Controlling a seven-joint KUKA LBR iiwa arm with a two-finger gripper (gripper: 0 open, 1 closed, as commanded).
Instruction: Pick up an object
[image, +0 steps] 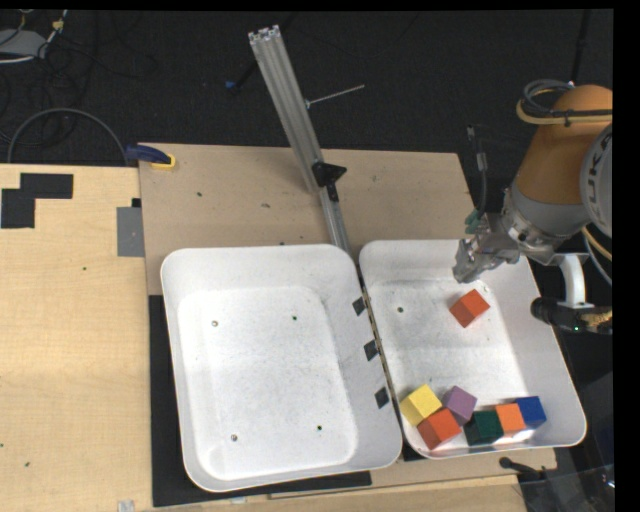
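Note:
An orange-red cube (469, 307) lies alone in the upper middle of the right bin (430, 270). My gripper (472, 266) hangs just above and behind this cube, pointing down, with a small gap between it and the cube. Nothing shows between its fingers. Several more cubes cluster at the right bin's front edge: a yellow cube (422, 403), a purple cube (460, 402), a red cube (438, 428), a dark green cube (484, 427), an orange cube (511, 416) and a blue cube (531, 410).
The left bin (190, 300) sits beside the right one, separated by a rim with black clips (370, 349). A slanted aluminium rail (300, 130) rises behind the bins. The grey arm with its orange band (560, 150) enters from the right.

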